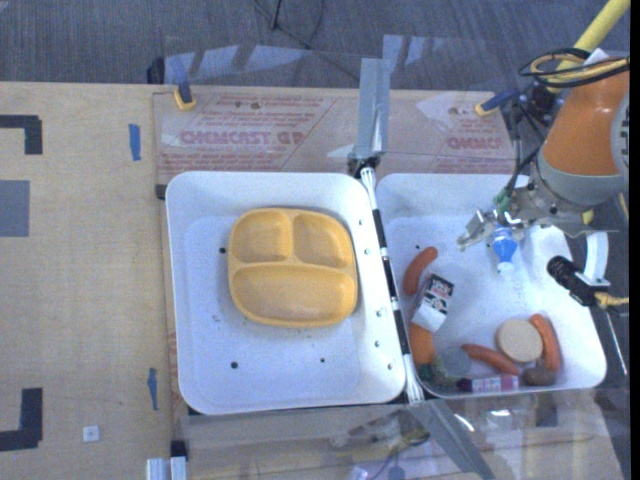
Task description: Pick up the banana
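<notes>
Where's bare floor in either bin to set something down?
Left bin: free strip all around the yellow plate, widest along the near wall. Right bin: bare in the middle, between the small carton and the hand. The near edge is crowded with food items.

Red lettering that looks like "CHEMCAST GP" stands on the brown protective paper [255, 133] behind the left white bin [190, 268], and repeats, partly hidden, on the paper behind the right bin [400, 203].
</notes>
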`<state>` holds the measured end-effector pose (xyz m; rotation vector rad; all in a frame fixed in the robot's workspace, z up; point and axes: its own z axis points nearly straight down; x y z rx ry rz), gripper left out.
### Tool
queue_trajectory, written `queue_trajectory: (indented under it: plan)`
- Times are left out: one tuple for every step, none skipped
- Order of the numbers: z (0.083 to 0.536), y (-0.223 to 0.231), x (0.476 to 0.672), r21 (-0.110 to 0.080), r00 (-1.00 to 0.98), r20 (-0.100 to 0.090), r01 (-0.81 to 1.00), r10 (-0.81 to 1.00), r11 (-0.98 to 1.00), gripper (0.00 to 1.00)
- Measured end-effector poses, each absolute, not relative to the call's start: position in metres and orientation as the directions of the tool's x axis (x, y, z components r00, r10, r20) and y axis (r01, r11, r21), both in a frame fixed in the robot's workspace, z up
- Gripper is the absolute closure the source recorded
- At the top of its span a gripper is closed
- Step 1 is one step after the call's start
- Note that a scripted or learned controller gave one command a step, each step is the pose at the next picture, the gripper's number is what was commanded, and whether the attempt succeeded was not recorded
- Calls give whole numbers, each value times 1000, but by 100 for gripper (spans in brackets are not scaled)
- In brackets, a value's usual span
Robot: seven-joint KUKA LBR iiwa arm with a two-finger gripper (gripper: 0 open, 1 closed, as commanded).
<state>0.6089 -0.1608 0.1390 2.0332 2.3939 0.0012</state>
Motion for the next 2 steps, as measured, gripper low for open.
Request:
queue_trajectory:
  plan:
    - [253,-224,627,4,-528,-5,849,849,528,0]
    - [155,-223,568,3,-631,-3,776,776,631,0]
